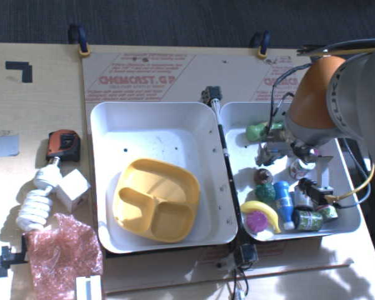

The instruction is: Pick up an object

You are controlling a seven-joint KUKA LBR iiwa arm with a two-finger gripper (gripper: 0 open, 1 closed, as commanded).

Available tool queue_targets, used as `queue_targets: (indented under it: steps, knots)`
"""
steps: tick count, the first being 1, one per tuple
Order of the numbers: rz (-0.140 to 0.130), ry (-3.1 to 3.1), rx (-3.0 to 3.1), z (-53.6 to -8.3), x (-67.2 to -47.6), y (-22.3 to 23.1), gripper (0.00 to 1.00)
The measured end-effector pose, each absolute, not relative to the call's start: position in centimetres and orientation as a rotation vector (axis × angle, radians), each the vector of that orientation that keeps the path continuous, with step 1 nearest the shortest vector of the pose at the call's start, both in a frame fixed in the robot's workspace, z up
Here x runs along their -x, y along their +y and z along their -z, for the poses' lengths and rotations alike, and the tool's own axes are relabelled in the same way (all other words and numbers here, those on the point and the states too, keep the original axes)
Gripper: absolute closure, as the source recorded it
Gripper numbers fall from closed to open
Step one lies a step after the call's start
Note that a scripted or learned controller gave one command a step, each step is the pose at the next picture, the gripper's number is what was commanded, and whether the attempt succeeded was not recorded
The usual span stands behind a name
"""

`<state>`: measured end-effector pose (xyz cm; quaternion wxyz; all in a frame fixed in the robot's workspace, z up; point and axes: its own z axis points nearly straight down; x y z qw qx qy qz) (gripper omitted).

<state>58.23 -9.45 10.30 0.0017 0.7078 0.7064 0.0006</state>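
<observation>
Arm: the arm (337,92) reaches in from the right and hangs low over the right bin (237,114), its orange band above the wrist.
Gripper: the gripper (281,149) sits among the clutter in the upper middle of the right bin; wrist and cables mask it, so I cannot tell how wide it stands or whether anything is in it.
Objects: a green thing (256,130) lies just left of the gripper; a dark ball (263,176) and a blue bottle (284,200) lie below it; a banana (262,211), a pink ball (258,222) and a can (312,218) crowd the near edge.
Left bin: the left bin (112,114) holds a yellow tray (156,199).
Done: the arm is down at the pile, by the look of it.
Left: no object is seen lifted clear; a grasp and a lift appear still to be needed.
Risk: tight packing may make a clean grip on one item hard.
</observation>
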Motion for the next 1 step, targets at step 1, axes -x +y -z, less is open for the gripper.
queue_targets:
  steps: [1]
  knots:
    - [-0.002,2.217,-2.221,-10.30,-58.23,-9.45,0.00]
